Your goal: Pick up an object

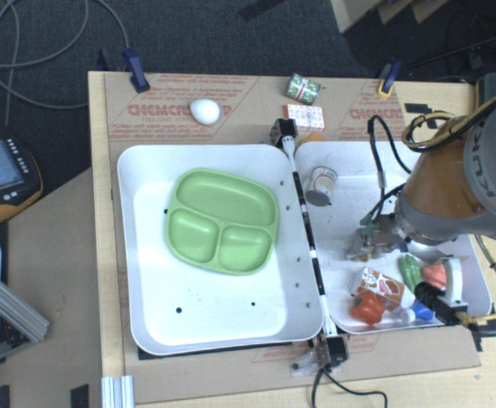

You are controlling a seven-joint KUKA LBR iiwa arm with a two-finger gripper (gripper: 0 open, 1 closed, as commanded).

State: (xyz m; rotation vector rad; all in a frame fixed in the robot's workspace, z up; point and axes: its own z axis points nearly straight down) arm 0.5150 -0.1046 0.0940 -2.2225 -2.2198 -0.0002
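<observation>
Objects for picking heaped in the near corner of the right bin (341, 164): a red and white packet (376, 294), a green piece (411, 272), a salmon piece (436, 274), something blue and white (419, 314) at the rim. Probably crowded there because the bin floor slopes or the arm pushes things that way; a judgement only. Farther back, alone near the divider, a small metal cup (319, 185), lying tilted. Claw (371, 243) low over the bin floor just left of the heap, reached in under the orange-banded wrist. Cannot tell whether spread or pressed together; too small and dark, nothing plainly pinched. Left bin (138, 228) carrying a green divided plate (222, 220), flat, hollows up. On the table (231, 100) behind the bins, well apart from the claw: a white egg (205, 110), a green can (303, 88), a small printed box (305, 116). Likely target the red packet, nearest and uppermost.
</observation>
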